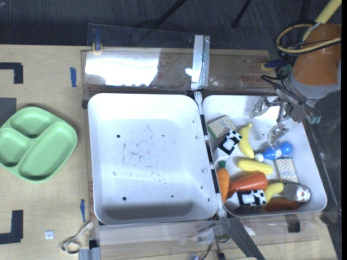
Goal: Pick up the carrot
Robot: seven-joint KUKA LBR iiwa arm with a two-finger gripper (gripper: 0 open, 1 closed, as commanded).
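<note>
Hovering pincer (280,124), grip state indiscernible | carrot (223,182) lying well apart, down-left of pincer | long axis running near-vertical in view against bin divider, green top uppermost

Clutter beside the work

A green divided plate (35,143) is seen on the bench (43,64); bananas (246,140), a blue toy (275,151) and a checkered block (219,125) are gathered in the right bin (317,167).

Even overhead light, soft focus throughout

We see glare on the clear panel (142,64) behind the bins, faint shadow along the left bin's (103,145) near wall, a dim floor (162,4) at top, and slightly blurred small objects.
</note>
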